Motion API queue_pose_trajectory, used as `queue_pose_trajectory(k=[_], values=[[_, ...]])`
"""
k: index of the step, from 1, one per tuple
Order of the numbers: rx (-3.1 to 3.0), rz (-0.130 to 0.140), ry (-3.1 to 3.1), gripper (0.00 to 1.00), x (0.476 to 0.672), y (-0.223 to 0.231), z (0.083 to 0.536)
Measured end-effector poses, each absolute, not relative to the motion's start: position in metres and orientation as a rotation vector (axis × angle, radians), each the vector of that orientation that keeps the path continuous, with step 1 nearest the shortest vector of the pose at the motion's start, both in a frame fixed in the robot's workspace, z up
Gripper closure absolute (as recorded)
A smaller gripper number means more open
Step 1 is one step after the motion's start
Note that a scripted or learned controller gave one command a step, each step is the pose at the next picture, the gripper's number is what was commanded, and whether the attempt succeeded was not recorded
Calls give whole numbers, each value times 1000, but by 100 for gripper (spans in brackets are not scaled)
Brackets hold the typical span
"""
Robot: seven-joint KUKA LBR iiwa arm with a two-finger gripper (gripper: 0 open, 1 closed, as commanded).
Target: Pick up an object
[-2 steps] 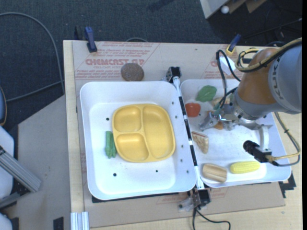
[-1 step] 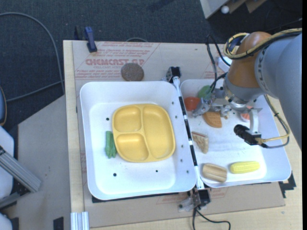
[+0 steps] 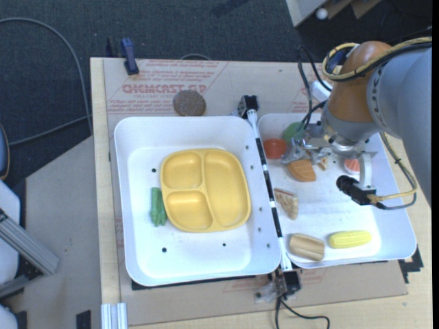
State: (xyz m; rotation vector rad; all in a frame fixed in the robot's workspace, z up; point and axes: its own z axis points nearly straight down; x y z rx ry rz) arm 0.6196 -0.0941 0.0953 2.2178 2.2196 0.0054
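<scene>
My gripper [image 3: 312,153] is low in the right bin [image 3: 391,249], near its back edge. It hangs directly over the far end of a brown croissant-like piece [image 3: 302,172]. A red tomato [image 3: 276,148] lies just to its left and a green leafy item [image 3: 295,130] just behind it. A red and white piece [image 3: 352,164] lies to its right, partly hidden by the wrist. Nearer the front of this bin are a sandwich wedge [image 3: 287,203], a bread roll [image 3: 306,247] and a yellow corn cob [image 3: 350,238].
The left bin [image 3: 137,252] holds a yellow divided plate [image 3: 204,189] and a green pea pod [image 3: 158,206] beside it. A brown disc [image 3: 189,103] and a blue clip [image 3: 128,55] rest on the cardboard behind the bins. A black cable part [image 3: 357,190] hangs off the arm.
</scene>
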Motion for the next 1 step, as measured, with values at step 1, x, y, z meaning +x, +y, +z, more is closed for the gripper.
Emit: queue_pose_trajectory(k=[1], values=[[2219,3,2223,100,616,-28,197]])
